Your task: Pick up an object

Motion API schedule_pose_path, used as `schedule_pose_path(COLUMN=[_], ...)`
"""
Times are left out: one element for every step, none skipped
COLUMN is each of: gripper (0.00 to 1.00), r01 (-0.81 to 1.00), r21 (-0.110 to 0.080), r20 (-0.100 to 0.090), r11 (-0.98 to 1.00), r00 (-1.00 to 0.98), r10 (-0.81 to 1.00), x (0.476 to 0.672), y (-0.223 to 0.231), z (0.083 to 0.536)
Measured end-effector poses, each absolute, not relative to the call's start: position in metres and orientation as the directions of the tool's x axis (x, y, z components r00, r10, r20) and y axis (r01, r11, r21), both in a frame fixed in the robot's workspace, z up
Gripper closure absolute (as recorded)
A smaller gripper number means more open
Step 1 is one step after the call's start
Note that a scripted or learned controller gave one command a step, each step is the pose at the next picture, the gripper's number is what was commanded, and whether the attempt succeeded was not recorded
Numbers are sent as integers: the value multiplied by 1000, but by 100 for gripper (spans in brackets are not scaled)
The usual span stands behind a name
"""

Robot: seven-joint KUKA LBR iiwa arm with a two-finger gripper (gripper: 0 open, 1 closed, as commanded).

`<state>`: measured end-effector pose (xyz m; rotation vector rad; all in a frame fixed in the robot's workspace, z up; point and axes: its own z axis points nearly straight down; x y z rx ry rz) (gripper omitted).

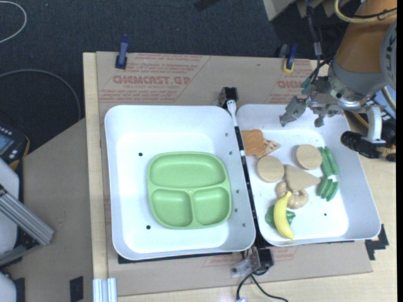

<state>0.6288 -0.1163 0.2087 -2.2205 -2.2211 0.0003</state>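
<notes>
Task status: no object is lifted yet. The grey two-finger gripper (303, 114) hangs above the far edge of the right shallow white plastic bin (359, 222), its 2 fingers spread apart with nothing between them. Approach, closure and lift all remain to be done, judging by this position.

Candidate objects lie in the right bin, nearer the camera than the gripper:
- 1 flat orange-brown wedge with ragged edges (257, 143), closest to the gripper.
- 2 smooth tan round discs (270, 168), (308, 156).
- 1 curved yellow banana, glossy (283, 216).
- 1 cluster of slim green pods (327, 172).

The left white bin (119, 187) holds 1 pale green moulded tray with 3 compartments (188, 189). Both bins rest on a brown printed cardboard sheet (157, 74).
</notes>
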Motion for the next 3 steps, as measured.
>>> schedule_pose_path(gripper=[0, 0, 0], r01=[1000, 1000, 1000], r21=[-13, -10, 4], r20=[4, 2, -1], r11=[-2, -5, 1], r00=[2, 5, -1], r10=[1000, 1000, 1000], x=[564, 474, 480], y=[-103, -106, -92], z=[110, 83, 114])
